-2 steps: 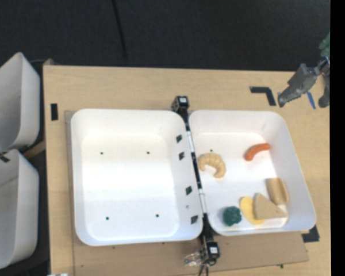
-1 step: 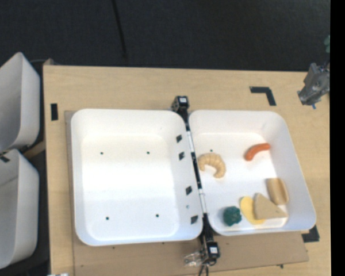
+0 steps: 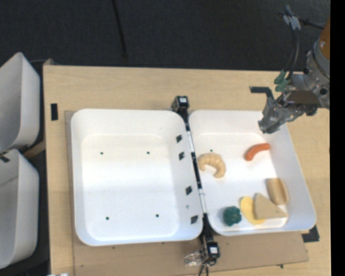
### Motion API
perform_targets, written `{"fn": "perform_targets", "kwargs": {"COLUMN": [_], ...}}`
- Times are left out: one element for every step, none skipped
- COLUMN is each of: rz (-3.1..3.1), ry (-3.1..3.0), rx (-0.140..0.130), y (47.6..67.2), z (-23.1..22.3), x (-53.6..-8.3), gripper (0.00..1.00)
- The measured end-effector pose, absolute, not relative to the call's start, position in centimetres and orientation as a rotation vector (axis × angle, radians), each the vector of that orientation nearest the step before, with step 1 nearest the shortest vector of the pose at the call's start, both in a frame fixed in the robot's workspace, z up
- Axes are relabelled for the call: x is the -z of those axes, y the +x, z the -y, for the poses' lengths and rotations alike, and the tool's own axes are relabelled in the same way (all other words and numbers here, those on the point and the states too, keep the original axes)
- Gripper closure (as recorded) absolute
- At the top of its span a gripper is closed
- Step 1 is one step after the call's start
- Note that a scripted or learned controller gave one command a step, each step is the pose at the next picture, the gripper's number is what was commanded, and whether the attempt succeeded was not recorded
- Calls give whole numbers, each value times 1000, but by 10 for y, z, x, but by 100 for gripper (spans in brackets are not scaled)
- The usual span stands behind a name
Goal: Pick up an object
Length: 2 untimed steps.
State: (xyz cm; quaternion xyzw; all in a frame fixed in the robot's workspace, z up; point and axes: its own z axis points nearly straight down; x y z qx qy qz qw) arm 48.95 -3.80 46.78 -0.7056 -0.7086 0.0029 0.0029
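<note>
Over far-right corner of right bin [image 3: 299, 171], gripper [image 3: 270, 124] hung w/ dark fingers [image 3: 267, 122] pointing down-left, tips just above bin's upper rim. Couldn't tell whether fingers spread or pressed together — too dark & blurred at tips. Nothing seen between them. Grey wrist w/ green fitting & cables above, reaching from right.

Inside right bin, loose objs, all apart from gripper:
- orange sausage-like piece [image 3: 257, 150], smooth, curved, nearest to gripper, just below-left of it.
- croissant [image 3: 213, 164], tan, ridged crescent, near centre divider.
- bread-roll shape [image 3: 277, 190], light brown, oblong, by right wall.
- pale wedge [image 3: 268, 207], triangular, matte, lying partly over yellow rounded piece [image 3: 247, 209].
- dark green lump [image 3: 232, 215], bumpy, broccoli-like, just beside yellow piece, near front wall.

Left bin [image 3: 126, 119]: white, shallow, glossy plastic, rounded corners, few small dark dots on floor. Bins touching along middle, joined by black clips. Both set on light wood desk [image 3: 132, 85], dark floor behind.
</note>
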Motion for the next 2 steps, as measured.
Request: {"fn": "perform_targets", "kwargs": {"rz": [2216,2216], "ry": [-2222,-2227], "rx": [-8,-7], "y": [489,489], "z": [61,110], "x": [-391,-338], "gripper": [100,100]}}
